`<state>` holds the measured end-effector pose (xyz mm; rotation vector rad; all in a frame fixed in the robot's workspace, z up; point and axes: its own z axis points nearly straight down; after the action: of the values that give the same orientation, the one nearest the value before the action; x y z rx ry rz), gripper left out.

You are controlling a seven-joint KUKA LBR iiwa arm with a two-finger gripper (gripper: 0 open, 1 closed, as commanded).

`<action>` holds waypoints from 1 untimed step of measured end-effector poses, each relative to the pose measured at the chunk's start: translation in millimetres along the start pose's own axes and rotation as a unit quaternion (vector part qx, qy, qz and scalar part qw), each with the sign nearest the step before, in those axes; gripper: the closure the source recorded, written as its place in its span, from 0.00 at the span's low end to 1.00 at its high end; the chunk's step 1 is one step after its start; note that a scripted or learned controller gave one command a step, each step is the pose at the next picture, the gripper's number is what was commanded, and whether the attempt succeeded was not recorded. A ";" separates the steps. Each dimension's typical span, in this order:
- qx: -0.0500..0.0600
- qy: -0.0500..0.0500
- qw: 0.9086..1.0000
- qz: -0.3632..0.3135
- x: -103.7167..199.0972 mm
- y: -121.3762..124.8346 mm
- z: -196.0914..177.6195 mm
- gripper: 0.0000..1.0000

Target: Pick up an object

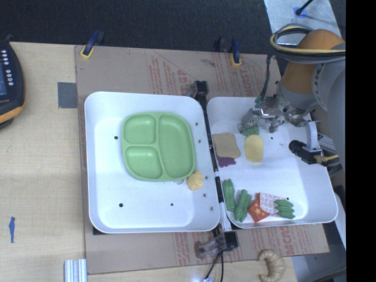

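Observation:
My gripper (252, 124) hangs low over the back of the right bin (320, 195), at the end of the grey arm with the orange band. A small green piece (252, 132) lies right beneath it, and whether it is touched I cannot tell. Just in front lies a pale yellow lump (254, 148). To its left a brown slab (225, 144) rests partly on a purple piece (227, 162). Near the bin's front lie two green pods (235, 196), a red-and-white packet (264, 206) and another green pod (284, 209).
The left bin (97, 175) holds a green divided plate (158, 145) with a small yellow piece (195, 181) at its front right corner. A beige curled thing (271, 264) lies on the bench in front of the bins. A control pendant (8, 81) sits at far left.

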<state>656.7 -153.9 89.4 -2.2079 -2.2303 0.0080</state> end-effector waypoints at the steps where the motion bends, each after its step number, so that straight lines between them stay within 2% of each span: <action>1: 0.000 0.000 1.000 0.003 2.4 -27.0 -9.1 0.00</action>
<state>629.7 -151.7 98.7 -2.2138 -2.2230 0.0086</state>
